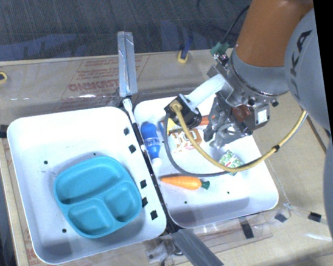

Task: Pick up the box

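Box (184, 140) in right bin (259, 199), just left of claw (223, 135)

Tray (95, 196) turquoise. Carrot (181, 183) orange, green tip. Bottle (151, 139) blue, white label. Box (185, 139) white with yellow-red print. Bins (26, 143) white. Packet (231, 160) green-white.
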`<state>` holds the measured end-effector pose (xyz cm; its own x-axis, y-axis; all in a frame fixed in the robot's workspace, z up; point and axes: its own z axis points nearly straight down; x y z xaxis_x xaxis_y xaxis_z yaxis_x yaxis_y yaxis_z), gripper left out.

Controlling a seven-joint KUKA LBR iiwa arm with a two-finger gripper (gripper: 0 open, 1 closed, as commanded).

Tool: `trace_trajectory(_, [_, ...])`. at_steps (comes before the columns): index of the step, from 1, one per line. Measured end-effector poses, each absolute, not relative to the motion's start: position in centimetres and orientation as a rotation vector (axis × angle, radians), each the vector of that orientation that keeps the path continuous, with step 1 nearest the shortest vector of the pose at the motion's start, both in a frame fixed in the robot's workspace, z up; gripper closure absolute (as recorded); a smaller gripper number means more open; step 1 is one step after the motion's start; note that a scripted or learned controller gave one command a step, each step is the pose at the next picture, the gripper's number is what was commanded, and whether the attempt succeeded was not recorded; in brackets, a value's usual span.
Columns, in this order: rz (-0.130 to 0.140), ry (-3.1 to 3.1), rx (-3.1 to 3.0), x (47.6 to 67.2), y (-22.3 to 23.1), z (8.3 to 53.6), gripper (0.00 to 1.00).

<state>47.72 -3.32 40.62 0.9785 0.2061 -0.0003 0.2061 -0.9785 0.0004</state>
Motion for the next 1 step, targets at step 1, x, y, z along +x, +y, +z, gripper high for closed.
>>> trace_trajectory(1, [-0.010, 0.325, 3.127, 47.62, -6.99, 31.88, 1.00])
